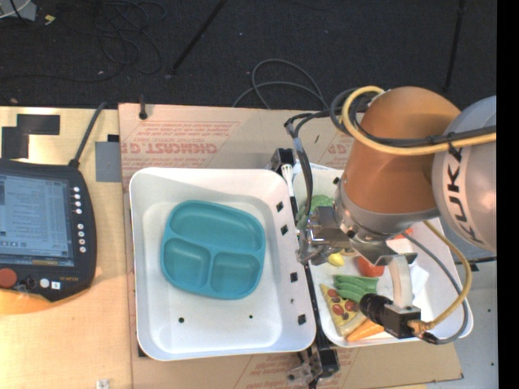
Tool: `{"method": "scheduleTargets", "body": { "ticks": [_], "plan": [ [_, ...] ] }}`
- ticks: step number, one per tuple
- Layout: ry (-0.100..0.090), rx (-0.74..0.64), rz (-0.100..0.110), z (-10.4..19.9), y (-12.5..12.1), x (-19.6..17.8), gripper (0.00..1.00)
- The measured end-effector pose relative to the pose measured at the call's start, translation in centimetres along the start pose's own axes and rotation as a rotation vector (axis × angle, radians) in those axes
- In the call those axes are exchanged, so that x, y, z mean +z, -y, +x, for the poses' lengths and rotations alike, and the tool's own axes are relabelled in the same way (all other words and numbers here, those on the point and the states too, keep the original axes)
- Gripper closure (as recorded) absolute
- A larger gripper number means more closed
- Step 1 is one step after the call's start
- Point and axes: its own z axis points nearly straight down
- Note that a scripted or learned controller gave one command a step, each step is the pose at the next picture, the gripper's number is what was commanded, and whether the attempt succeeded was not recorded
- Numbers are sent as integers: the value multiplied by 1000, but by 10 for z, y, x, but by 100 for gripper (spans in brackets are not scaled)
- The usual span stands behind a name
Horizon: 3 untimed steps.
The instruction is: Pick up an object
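Note:
The right white bin (454, 254) holds several toy foods. A pizza slice (340, 306) and an orange carrot (366, 329) lie near its front edge. Just behind them are a green pod (357, 286), a red piece (370, 267) and a small yellow piece (335, 258). A green leafy piece (321, 206) sits by the bin's left wall. My gripper (313, 245) hangs low over the bin's left side, right beside the yellow piece. The orange wrist hides much of the bin's middle and back.
The left white bin (154, 298) holds a teal divided plate (213, 248). A divider wall (293, 241) runs between the two bins. A teach pendant (40, 225) lies on the bench at far left. Cables trail over the dark floor behind.

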Motion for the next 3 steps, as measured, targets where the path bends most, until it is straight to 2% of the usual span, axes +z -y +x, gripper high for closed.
{"method": "scheduleTargets", "body": {
  "ticks": [3],
  "plan": [
    [2, 1, 14, -3, 0, -27, 100]
  ]
}}
